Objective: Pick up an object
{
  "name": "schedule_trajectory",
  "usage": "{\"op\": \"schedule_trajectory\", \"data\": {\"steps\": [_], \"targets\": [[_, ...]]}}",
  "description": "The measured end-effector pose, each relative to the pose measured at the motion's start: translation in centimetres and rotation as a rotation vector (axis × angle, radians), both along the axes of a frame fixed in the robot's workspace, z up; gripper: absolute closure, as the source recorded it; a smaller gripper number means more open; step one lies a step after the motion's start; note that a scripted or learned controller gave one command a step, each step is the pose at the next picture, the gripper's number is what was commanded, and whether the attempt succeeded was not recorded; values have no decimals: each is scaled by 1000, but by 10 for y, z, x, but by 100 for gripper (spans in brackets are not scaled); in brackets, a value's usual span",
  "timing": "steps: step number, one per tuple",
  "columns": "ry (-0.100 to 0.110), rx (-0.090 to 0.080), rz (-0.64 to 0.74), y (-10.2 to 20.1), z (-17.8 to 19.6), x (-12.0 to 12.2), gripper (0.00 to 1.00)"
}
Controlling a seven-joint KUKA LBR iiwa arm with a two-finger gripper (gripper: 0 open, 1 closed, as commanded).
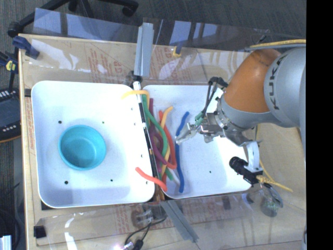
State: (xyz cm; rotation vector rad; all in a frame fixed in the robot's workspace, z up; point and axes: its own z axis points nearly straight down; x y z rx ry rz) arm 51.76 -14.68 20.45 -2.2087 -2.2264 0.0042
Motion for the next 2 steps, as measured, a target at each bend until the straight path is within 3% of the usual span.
{"op": "schedule_trajectory", "data": {"steps": [1,2], "targets": [[-15,-12,183,25,-104,43,0],[-10,-9,188,28,-95,43,100]]}}
